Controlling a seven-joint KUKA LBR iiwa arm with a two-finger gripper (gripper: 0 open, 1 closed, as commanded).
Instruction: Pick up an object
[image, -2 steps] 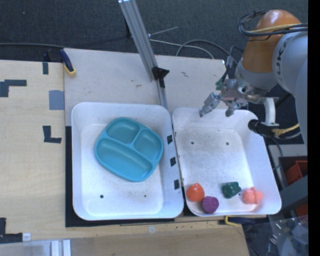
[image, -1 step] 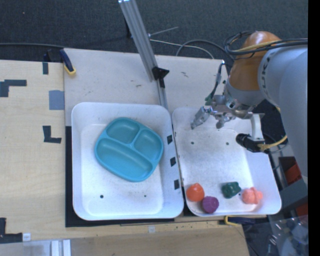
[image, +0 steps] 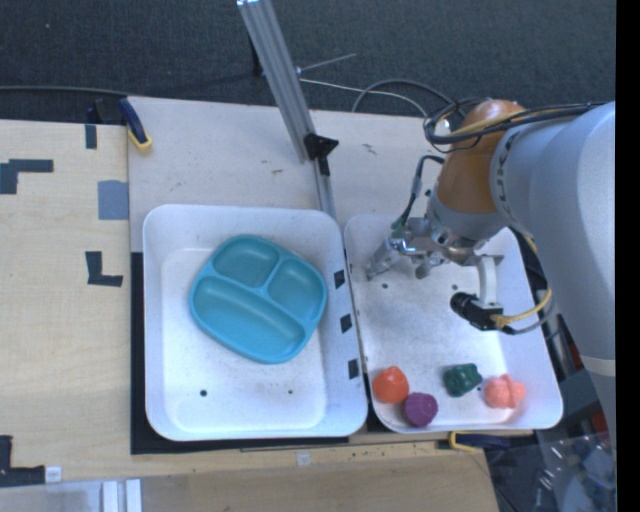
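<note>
The big grey arm (image: 560, 180) with its orange band (image: 470, 165) reaches in from the right, and its gripper (image: 405, 252) hangs over the far end of the right bin (image: 450, 300). I cannot tell if its jaws are apart or together, and nothing shows between them. Beside the jaws, in the left bin (image: 240, 320), lies a blue divided plate (image: 260, 297). It looks stiff, smooth and flat, so I think it would be hard to pinch except at its rim. The small things look easier to pick up. They sit in a row well apart from the jaws, at the near end of the right bin: an orange toy (image: 390, 383), a purple toy (image: 420, 408), a dark green toy (image: 462, 379) and a pink-orange toy (image: 503, 392). They are too small to name for sure. They look light and a bit round, so they may roll or slip. A grip across the middle seems best. The orange and purple ones nearly touch, so the green one has more room around it. The bin floor under the jaws is white, flat and bare. The bins rest on a pale wooden bench (image: 60, 290), and a metal pole (image: 285, 80) leans across the far side.
</note>
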